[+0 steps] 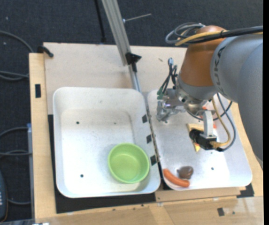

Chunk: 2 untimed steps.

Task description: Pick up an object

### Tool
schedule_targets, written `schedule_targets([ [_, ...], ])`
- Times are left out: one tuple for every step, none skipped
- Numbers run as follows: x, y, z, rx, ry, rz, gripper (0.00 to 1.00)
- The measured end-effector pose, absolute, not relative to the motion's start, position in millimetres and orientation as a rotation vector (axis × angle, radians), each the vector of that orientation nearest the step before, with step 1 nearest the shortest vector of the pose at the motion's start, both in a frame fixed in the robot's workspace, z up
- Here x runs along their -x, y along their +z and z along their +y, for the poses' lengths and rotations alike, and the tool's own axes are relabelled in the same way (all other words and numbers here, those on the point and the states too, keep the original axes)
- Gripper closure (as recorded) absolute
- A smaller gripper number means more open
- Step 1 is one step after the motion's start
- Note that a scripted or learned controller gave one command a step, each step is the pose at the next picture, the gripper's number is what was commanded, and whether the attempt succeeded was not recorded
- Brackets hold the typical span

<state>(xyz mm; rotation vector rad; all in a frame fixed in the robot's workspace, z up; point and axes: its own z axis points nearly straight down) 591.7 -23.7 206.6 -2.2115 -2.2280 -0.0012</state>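
Pale wooden bench, we see a round green bowl in the left smooth white bin, metal claw above the right bin, grip state we cannot tell.

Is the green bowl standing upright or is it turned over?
Upright. The green bowl shows its open hollow and round rim, sitting in the left bin.

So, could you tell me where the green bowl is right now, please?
The green bowl sits in the left bin, at its near right corner, close to the divide between the bins. An orange carrot lies just across in the right bin.
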Motion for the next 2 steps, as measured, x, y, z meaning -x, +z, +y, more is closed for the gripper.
schedule_targets([
  [-601.2, 205.8, 33.4, 2.211, -0.004, -2.230, 1.00],
  [-605.1, 226.7, 80.6, 2.212, -0.005, -2.230, 1.00],
])
